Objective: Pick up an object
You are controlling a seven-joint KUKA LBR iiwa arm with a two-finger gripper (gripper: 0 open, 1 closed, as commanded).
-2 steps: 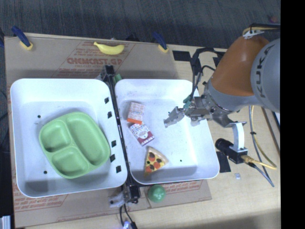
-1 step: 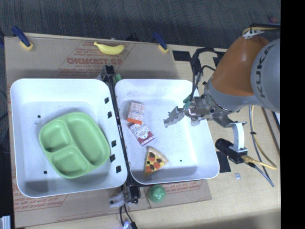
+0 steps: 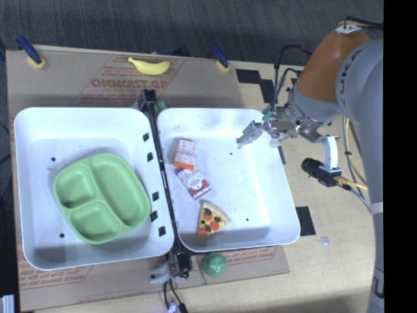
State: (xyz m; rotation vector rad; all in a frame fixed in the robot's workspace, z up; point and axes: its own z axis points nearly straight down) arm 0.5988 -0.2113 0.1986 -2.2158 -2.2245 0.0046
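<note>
Gripper: the grey two-finger gripper (image 3: 251,134) is seen over the upper right rim of the right-hand shallow white bin (image 3: 277,194); whether it is apart or together cannot be told, and nothing is seen held.
Candidates, counted: three items lie in the right bin, close to its left wall: one small orange-and-white carton (image 3: 186,154), one red-and-white packet (image 3: 195,182) just below it, one toy pizza slice (image 3: 211,220) nearest the front.
Why so placed: the three are judged to lie loose and apart so that any one can be taken singly.
Left bin (image 3: 29,142): one green compartment plate (image 3: 101,196).
Outside the bins: one yellow toy banana (image 3: 149,64), one green ball (image 3: 213,263).
Progress: judged not yet begun; all three candidates lie well apart from the gripper.
</note>
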